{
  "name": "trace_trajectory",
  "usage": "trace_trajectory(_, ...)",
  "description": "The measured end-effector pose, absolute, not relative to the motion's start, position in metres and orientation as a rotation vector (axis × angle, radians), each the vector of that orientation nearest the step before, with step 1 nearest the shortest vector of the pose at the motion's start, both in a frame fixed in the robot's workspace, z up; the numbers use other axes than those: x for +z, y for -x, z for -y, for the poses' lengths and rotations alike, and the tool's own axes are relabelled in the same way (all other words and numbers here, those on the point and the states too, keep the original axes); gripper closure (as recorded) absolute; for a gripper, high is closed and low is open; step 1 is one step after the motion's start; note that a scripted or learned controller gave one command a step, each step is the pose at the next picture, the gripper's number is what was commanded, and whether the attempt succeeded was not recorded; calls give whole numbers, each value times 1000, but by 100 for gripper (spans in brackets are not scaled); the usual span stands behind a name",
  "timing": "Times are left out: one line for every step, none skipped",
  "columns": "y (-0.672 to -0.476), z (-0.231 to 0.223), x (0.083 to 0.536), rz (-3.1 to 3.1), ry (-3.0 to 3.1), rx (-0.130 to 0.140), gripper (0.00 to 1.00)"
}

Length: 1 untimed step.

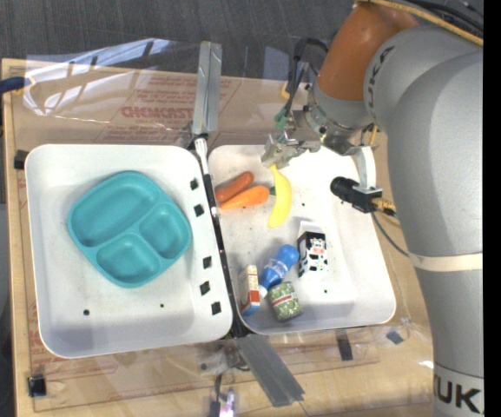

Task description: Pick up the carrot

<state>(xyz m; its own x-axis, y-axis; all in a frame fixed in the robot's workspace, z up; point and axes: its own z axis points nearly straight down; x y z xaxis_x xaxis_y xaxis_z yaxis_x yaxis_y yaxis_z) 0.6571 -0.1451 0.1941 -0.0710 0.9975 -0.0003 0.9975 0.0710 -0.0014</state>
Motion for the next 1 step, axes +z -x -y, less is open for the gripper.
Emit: trace_trajectory(-601, 146, 194, 2527, 1861, 3, 100)
